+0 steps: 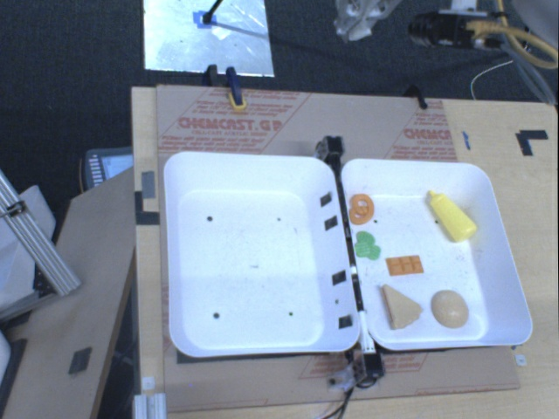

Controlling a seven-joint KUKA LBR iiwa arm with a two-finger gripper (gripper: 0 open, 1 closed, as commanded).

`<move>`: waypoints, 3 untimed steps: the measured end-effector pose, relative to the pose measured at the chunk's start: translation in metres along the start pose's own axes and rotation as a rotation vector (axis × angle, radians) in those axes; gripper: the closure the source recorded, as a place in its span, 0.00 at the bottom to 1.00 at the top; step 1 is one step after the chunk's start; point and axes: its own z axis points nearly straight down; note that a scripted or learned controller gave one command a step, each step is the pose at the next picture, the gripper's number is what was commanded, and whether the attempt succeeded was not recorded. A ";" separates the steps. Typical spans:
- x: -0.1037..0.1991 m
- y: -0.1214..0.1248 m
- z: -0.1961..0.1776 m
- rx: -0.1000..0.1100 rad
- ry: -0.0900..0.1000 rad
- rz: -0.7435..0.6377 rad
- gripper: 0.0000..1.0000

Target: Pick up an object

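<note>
- Nearest in the right white plastic bin (502,225): a tan wedge-shaped piece (399,307) beside a beige egg-shaped object (450,308);
- mid-bin: an orange waffle-like square (404,265), a green leafy piece (367,246);
- farther: an orange ring (361,208), a yellow plastic bottle (451,216);
- beyond the tabletop (288,116), the pincer (365,11) hangs blurred; its state cannot be told.

Dark carpet floor (70,59) w/ shiny metal sheet (208,24) on it. Tan bench (140,129) under brown board (288,116). Alu rail (35,243) at left; cables (515,46) top right.
</note>
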 end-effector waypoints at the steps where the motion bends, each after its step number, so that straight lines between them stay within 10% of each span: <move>1: 0.116 -0.015 0.008 0.001 0.001 -0.002 1.00; 2: 0.054 -0.096 0.208 0.022 -0.010 0.016 1.00; 3: -0.068 -0.144 0.095 -0.009 -0.004 0.025 1.00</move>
